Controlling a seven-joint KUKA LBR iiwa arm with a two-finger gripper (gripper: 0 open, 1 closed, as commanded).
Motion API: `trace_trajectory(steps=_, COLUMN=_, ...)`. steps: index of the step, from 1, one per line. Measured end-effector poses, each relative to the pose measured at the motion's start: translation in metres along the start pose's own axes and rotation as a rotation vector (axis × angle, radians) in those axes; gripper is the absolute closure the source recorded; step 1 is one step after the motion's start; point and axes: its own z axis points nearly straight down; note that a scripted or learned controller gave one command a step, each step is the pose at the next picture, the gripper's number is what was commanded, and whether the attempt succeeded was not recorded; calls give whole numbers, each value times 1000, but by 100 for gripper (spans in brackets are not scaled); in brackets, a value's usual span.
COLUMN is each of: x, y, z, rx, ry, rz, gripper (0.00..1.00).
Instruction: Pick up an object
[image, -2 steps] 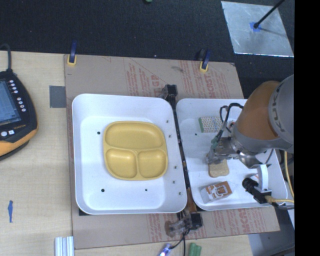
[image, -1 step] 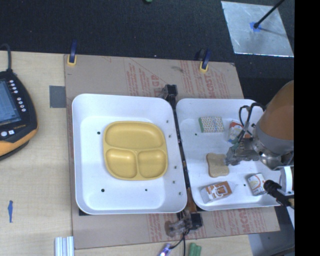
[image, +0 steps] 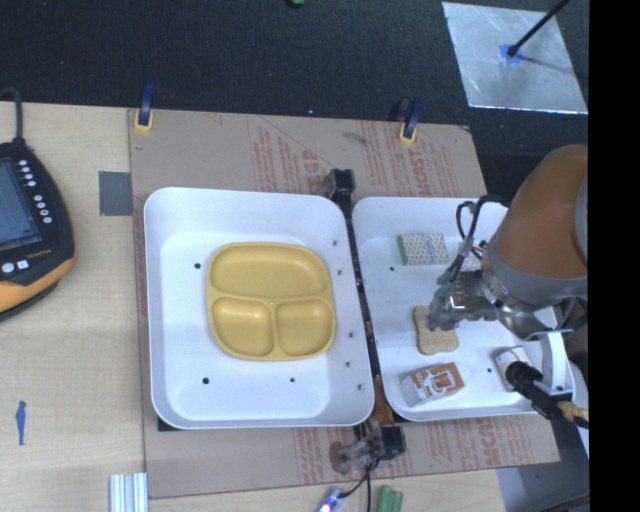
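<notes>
Tan biscuit-shaped piece (image: 435, 335) lies in the right bin (image: 385, 300), with the gripper (image: 440, 318) down right over its upper edge, seemingly touching it; whether the jaws are spread or pinched cannot be told from this angle. Nearer the front rim sits a small orange-and-white packet (image: 433, 382). Farther back lies a pale patterned sponge-like block (image: 421, 248). The arm (image: 540, 235) leans in from the right, its orange band above the wrist. A yellow divided plate (image: 270, 300) fills the left bin (image: 170, 300).
</notes>
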Motion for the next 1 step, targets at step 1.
trace_trajectory(steps=1, x=0, y=0, z=0, rx=0, ry=0, rz=0, gripper=0)
